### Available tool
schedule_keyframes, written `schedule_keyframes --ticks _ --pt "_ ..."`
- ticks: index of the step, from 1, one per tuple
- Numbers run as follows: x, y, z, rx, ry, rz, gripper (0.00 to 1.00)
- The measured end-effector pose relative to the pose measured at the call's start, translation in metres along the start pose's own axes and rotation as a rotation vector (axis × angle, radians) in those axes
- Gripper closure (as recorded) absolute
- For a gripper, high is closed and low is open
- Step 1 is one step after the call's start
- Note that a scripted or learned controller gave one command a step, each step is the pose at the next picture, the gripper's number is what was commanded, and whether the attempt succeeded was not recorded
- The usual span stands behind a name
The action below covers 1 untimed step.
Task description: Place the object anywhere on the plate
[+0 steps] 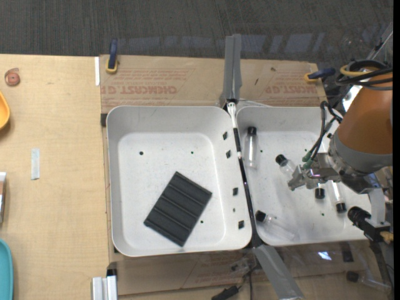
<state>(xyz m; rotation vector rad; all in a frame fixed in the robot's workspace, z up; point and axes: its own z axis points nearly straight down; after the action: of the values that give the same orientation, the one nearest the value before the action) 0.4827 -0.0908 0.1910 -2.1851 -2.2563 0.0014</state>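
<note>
the gripper [299, 181] hangs low over the right bin [294, 120], among several small clear vials with dark caps; whether it is open or closed i cannot tell, and nothing is visibly held. one vial [250, 146] lies near the bin's left wall, another [282, 162] sits just left of the gripper, a third [270, 222] rests by the near edge. the plate [179, 207], a dark ribbed slab, lies tilted in the left bin [125, 130], well apart from the arm. the vials look light, stiff, smooth and likely to roll or slip; a grasp across the middle of the body seems safest.
</note>
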Motion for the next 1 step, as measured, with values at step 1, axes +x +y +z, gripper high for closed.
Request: schedule_keyframes --ticks 1 --pt "0.0552 0.0795 -0.0793 0.002 -0.002 -0.052 1.0"
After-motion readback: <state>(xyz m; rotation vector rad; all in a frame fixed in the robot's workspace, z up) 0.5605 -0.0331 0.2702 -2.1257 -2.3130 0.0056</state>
